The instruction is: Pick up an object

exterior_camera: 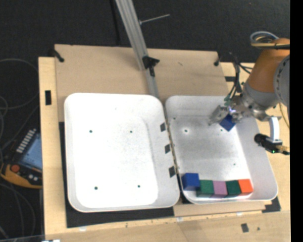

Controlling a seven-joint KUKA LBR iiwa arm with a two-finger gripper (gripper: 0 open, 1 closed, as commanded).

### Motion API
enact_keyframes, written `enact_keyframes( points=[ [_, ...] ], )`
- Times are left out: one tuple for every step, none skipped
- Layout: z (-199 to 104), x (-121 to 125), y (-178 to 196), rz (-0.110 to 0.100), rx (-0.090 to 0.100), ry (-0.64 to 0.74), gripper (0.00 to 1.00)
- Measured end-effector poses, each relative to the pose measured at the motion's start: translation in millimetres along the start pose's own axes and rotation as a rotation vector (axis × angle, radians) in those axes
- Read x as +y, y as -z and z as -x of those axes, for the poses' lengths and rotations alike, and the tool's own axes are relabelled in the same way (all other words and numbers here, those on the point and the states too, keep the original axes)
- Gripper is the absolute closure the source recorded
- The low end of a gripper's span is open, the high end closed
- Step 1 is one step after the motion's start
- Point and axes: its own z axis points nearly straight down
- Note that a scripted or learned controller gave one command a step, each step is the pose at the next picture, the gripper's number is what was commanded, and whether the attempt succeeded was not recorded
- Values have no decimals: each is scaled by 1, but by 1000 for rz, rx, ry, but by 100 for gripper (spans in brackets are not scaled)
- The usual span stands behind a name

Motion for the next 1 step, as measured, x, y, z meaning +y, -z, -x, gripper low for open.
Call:
enact_keyframes(
  points=[
    [1,9,-1,3,-1,1,0]
  ],
)
